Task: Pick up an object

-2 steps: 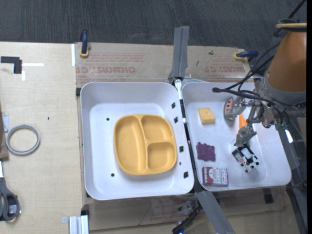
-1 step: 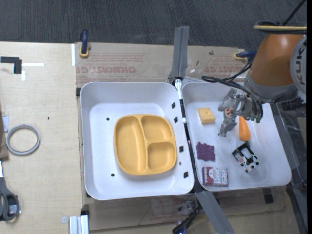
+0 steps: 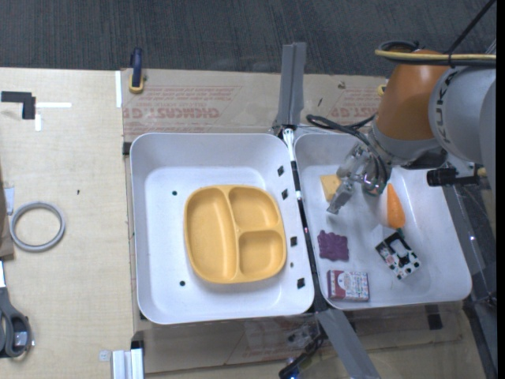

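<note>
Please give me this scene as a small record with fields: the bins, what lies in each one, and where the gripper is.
left bin: yellow divided plate
right bin: yellow wedge, carrot, purple grapes, black-and-white object, small red box
gripper: over the right bin's far part, beside the yellow wedge
held object: none seen between the fingers
bench, left: grey tape roll

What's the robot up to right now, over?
Pincer low in right bin, beside yellow wedge. Nothing visibly held. Carrot, purple grapes close by.
</note>
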{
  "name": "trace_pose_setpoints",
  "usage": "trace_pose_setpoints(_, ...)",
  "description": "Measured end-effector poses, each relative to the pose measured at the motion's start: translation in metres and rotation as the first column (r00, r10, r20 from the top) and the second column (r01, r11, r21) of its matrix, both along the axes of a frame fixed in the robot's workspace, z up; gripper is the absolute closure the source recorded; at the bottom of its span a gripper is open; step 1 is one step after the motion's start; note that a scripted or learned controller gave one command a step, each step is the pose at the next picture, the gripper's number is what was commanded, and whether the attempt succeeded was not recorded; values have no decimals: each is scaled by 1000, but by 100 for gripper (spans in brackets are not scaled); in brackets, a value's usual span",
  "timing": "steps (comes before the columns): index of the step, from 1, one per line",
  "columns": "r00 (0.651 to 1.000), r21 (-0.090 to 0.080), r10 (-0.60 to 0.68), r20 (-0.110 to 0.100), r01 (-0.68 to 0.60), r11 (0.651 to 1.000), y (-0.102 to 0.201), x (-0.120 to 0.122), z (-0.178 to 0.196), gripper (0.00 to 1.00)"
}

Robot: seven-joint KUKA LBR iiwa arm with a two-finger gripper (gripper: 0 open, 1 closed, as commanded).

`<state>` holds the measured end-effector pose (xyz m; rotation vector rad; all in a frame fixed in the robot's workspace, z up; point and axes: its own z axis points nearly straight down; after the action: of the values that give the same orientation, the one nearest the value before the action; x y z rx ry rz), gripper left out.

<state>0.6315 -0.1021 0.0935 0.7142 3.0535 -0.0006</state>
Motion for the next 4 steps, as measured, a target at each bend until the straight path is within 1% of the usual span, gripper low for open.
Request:
trace_pose_setpoints(1,982,1,-187,-2,187,982,4,-2,-1,0)
trace_pose_setpoints(2,983,0,-184,9,184,983,4,1,14,100)
trace_pose_setpoints(3,804,0,-595,-3,595,804,9,-31,222,100)
trace_pose_setpoints(4,807,0,-591,-6,591,807,40,-70,135,100)
